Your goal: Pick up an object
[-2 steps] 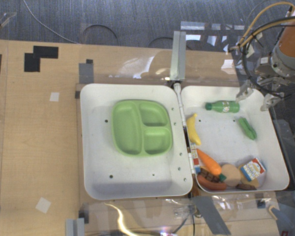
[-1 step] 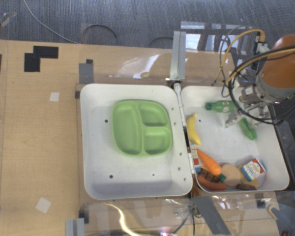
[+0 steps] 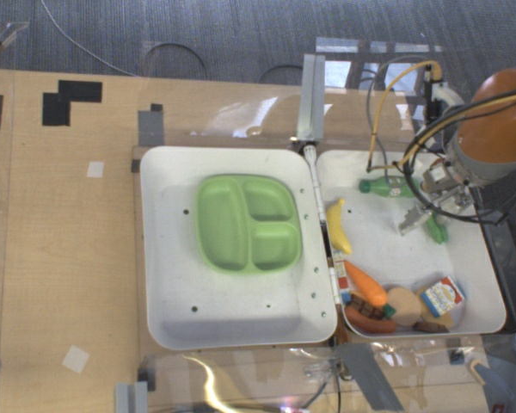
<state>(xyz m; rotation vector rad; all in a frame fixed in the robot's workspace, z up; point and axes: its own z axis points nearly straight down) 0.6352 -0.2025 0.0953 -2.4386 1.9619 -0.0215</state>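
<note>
My gripper [image 3: 423, 218] hangs over the upper right part of the right bin [image 3: 477, 256], coming down from the grey arm with the orange band [image 3: 499, 127]. A small green object [image 3: 437, 230] lies right at the gripper's tip; I cannot see whether it is held. A green bottle [image 3: 381, 187] lies on its side just left of the gripper. A yellow banana [image 3: 337, 227] rests by the bin's left wall. At the bin's front sit an orange carrot [image 3: 365, 285], a brown sausage [image 3: 371, 319], a tan rounded piece [image 3: 402, 302] and a small milk carton [image 3: 440, 297].
The left bin [image 3: 168, 256] holds a green divided plate [image 3: 248, 223]. A metal divider [image 3: 320, 231] separates the bins. Yellow and black cables [image 3: 396, 119] loop above the right bin's back edge, near the arm.
</note>
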